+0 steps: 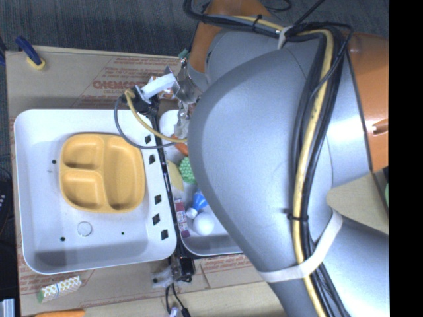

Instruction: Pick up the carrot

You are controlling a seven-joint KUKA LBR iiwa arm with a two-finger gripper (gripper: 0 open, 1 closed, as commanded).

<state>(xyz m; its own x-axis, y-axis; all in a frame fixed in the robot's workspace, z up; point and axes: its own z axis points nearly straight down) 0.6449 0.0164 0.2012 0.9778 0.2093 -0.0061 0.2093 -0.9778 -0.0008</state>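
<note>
The grey arm [277, 157] is the biggest thing here, lying across most of the right bin [208, 246], so that just a strip of the bin along its left wall is open to view. The left bin [33, 197] carries a yellow divided tray [102, 172] in its middle. In the open strip of the right bin lie a green dotted piece [187, 168], a blue-and-white bottle [199, 213] and some pale bits. I can pick out no carrot among them; it may lie under the arm. An orange sliver [63, 313] at the bench's near edge is too small to name. The gripper [180, 91] seems to sit at the right bin's far-left corner, amid cables — whether it is spread or closed I cannot tell. A carrot should be light, stiff and smooth, apt to roll; better taken across its thick middle than at the tapering tip.
</note>
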